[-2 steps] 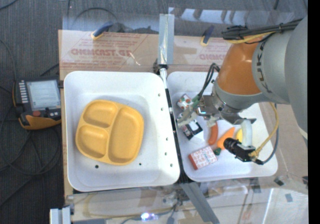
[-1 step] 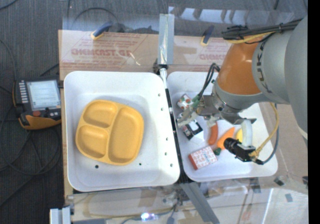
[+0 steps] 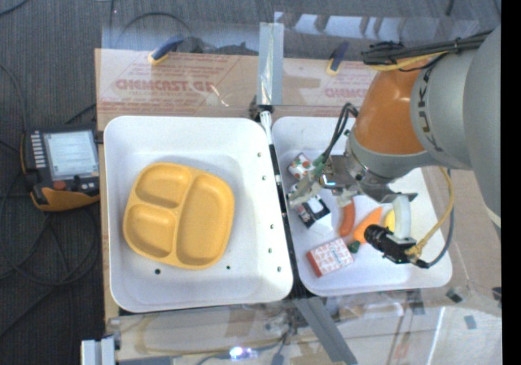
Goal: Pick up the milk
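The arm (image 3: 407, 111) is reaching in over the right bin (image 3: 423, 270), and its gripper (image 3: 313, 192) is hanging low at that bin's left side, so let's take everything from the gripper. The milk carton (image 3: 330, 257), red and white, is lying flat on the bin floor just below the gripper in the view and slightly right, apart from it and not in its grasp. A small black object (image 3: 313, 213) is sitting directly under the gripper, touching or nearly so; I cannot tell which. A little white package (image 3: 300, 165) is lying just above the gripper. An orange carrot (image 3: 348, 220) is resting just right of the gripper, with a yellow banana (image 3: 400, 217) farther right. Well left of the gripper, a yellow divided plate (image 3: 179, 215) is sitting in the left bin (image 3: 130, 143). How wide the gripper is standing, I cannot tell; clutter and wiring are blurring it.
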`<state>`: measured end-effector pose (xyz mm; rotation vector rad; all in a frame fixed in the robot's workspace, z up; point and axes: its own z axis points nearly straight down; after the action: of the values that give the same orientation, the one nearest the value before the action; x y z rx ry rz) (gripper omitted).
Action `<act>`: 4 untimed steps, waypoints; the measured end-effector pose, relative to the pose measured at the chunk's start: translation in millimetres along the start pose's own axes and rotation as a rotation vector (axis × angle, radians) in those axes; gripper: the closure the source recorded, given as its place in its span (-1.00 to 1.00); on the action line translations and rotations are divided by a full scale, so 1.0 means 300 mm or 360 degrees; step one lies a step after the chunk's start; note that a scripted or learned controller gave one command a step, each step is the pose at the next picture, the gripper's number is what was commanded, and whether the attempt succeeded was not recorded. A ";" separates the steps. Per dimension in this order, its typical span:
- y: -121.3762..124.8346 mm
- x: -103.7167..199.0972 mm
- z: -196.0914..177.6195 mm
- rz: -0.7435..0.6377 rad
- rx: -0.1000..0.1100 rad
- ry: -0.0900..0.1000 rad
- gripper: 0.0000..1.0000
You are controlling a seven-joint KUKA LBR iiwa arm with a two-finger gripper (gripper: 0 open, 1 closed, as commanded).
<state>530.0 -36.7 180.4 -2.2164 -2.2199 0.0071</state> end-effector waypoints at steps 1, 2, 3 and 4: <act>0.000 0.000 0.000 0.0000 0.0000 0.0000 -1.00; 0.012 -0.222 0.204 0.0096 0.0002 -0.0001 -1.00; 0.129 -0.195 0.299 0.0170 -0.0025 -0.0003 -1.00; 0.132 -0.191 0.277 0.0166 -0.0022 -0.0001 1.00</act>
<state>569.1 -93.9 97.1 -2.3367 -2.1088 -0.0071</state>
